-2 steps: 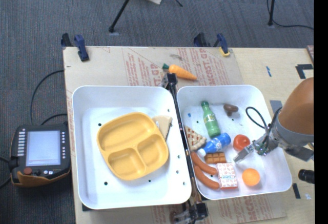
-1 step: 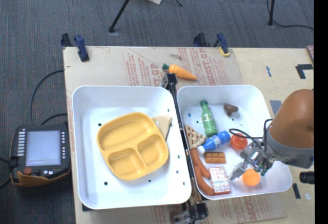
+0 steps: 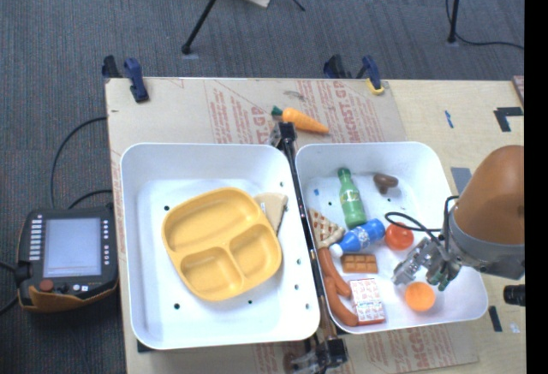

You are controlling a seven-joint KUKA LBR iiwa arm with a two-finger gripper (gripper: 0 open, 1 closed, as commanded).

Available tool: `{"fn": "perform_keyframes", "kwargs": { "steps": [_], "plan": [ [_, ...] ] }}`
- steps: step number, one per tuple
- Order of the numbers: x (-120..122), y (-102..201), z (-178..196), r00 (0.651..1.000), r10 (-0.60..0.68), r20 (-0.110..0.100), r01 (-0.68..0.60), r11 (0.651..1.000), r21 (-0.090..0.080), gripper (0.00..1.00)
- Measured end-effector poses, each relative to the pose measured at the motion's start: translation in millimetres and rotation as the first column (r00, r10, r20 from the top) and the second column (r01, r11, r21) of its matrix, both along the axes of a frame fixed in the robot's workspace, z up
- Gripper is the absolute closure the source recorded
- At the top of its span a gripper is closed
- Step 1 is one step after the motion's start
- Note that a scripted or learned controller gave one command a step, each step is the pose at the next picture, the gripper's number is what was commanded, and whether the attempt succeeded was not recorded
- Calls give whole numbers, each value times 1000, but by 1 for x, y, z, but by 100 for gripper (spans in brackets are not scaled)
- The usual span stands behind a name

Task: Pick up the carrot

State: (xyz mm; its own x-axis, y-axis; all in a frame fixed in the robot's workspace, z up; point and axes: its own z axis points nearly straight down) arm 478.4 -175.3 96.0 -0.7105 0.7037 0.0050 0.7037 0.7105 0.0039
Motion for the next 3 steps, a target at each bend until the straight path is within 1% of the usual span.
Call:
{"fn": "perform_keyframes", "kwargs": {
  "steps": [1, 2, 3],
  "plan": [
    [0, -7, 35, 999, 48, 4, -48, 999, -5, 100],
    [0, -20, 56, 999, 36, 4, -36, 999, -4, 100],
    [-1, -21, 55, 999, 34, 2, -34, 999, -3, 0]
  ]
}}
